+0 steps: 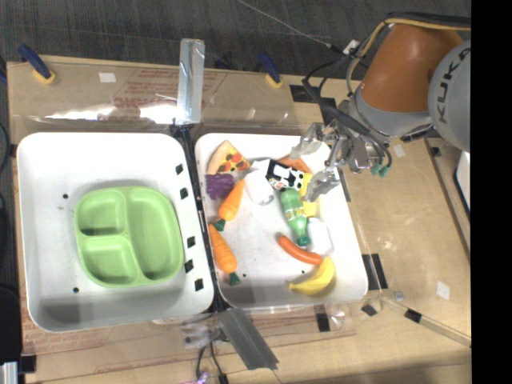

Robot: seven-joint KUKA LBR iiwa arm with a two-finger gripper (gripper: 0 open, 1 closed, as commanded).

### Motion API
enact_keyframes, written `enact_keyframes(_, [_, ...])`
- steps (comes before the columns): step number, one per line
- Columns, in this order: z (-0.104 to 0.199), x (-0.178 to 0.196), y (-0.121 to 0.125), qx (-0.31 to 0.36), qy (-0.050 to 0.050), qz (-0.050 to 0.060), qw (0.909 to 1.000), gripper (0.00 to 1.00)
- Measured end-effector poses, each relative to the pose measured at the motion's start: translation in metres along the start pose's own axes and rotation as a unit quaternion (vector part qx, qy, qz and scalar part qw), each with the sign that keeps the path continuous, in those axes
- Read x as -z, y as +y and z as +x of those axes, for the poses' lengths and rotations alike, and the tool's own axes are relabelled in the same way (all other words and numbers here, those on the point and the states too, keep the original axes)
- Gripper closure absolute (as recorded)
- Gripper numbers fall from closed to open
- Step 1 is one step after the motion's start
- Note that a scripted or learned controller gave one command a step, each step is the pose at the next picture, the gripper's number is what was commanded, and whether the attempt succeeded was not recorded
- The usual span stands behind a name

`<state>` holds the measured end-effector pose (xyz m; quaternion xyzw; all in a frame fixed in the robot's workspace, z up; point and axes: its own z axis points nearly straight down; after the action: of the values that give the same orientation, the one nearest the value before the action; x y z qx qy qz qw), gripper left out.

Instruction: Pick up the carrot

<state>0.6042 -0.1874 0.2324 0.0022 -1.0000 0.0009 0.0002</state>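
Left bin (32,214) holds a green divided tray (128,234); right bin (352,238) holds carrot (222,249), banana (316,278), bottle (294,214). Gripper (324,166) at its upper right, grip unclear.

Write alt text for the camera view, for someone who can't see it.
A robot gripper hovers over the upper right corner of the right bin, which holds two carrots, a banana, a green bottle, a pizza slice and other toy food. The left bin holds a green divided plate.
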Motion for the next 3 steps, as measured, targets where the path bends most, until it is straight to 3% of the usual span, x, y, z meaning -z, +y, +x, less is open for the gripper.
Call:
enact_keyframes(1, [0.061, -0.093, 0.052, -0.045, 0.003, -0.002, 0.999, 0.0])
enact_keyframes(2, [0.08, -0.133, 0.098, 0.103, 0.001, -0.002, 0.9947, 0.0])
enact_keyframes(3, [0.033, -0.14, 0.084, 0.063, -0.001, -0.001, 0.998, 0.0])
